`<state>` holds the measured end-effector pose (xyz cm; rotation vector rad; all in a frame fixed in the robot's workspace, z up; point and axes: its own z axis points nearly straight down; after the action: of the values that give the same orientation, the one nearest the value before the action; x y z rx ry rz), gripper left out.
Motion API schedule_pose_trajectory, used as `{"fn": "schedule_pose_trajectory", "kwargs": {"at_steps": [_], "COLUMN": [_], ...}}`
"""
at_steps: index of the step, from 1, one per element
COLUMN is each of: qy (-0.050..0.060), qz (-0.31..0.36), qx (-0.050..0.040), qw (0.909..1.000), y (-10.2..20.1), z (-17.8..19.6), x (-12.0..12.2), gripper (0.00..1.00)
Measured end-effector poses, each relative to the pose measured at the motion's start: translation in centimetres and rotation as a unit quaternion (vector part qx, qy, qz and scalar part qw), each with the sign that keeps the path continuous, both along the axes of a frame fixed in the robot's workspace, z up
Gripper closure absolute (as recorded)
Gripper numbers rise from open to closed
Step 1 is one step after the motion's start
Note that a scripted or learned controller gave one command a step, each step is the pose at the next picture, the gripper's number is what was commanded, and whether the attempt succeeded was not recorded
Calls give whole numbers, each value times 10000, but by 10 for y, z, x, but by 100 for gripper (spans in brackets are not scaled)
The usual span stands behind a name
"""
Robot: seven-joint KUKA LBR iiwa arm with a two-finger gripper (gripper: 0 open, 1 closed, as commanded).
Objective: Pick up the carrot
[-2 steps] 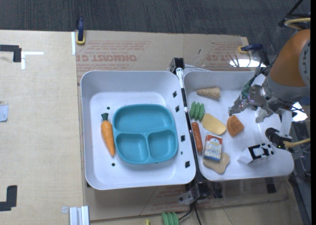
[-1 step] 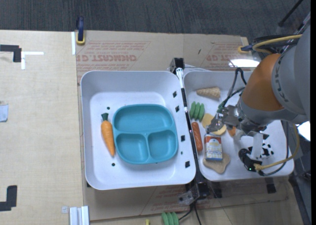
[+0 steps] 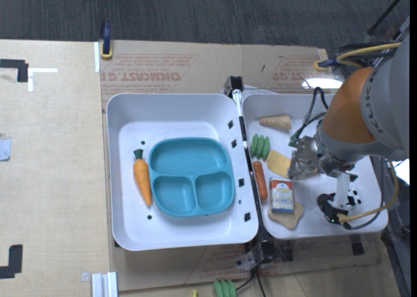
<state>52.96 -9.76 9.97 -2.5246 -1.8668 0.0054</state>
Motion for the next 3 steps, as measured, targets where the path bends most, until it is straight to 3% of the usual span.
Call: {"fn": "schedule_pose_trajectory", "kwargs": {"at_steps": [1,2,3], "qy": [1,-2,-10], "qz": [-4,253,-878], "qx": [1,-4,-13], "qw": [10000,9997,9961], "y": [0,-41,-82], "z": [0,-9,-8], "x": [0,37,83], "gripper": [0,0,0]}}
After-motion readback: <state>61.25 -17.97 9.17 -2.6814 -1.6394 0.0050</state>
